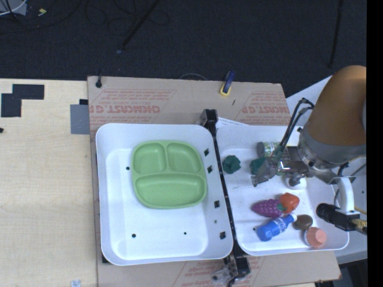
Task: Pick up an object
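Toys are lying loose in the right bin [239, 232]: a dark green lump [231, 163] near the divider, purple grapes [267, 207] touching an orange piece [289, 201], a blue bottle [274, 227], a brown disc [303, 222] and a pink cup [315, 237]. All are looking small, light and rigid; the rounded ones are probably slippery, so gripping across the narrow middle is seeming safest. End effector [261, 172] is hovering low, just right of the green lump, beside a teal piece [259, 164]; grip state: cannot tell. Left bin [114, 232] is holding a green divided plate [168, 174], its three compartments bare. Both bins are sitting on cardboard [155, 103] on the surface.
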### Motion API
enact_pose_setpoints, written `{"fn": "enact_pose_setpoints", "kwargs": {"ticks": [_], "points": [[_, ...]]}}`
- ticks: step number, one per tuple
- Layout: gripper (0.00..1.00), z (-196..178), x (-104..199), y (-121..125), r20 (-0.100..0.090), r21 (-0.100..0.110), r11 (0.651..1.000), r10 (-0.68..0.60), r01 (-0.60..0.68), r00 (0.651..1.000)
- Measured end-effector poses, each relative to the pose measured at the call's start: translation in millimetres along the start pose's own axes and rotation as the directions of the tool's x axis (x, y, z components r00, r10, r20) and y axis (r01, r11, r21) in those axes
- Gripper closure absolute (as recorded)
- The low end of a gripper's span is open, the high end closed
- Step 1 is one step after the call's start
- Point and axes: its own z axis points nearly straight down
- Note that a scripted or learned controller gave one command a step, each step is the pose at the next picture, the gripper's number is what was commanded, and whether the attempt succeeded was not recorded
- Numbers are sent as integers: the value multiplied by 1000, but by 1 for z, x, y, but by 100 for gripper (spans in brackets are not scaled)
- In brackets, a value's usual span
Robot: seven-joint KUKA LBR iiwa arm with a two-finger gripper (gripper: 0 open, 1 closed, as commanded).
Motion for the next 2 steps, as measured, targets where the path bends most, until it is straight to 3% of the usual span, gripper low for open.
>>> {"fn": "enact_pose_setpoints", "kwargs": {"ticks": [1, 2], "points": [[0, -5, 0, 2, 1, -11, 1000, -2, 2, 1000], [0, 57, -4, 3, 0, -6, 1000, -2, 2, 1000]]}}
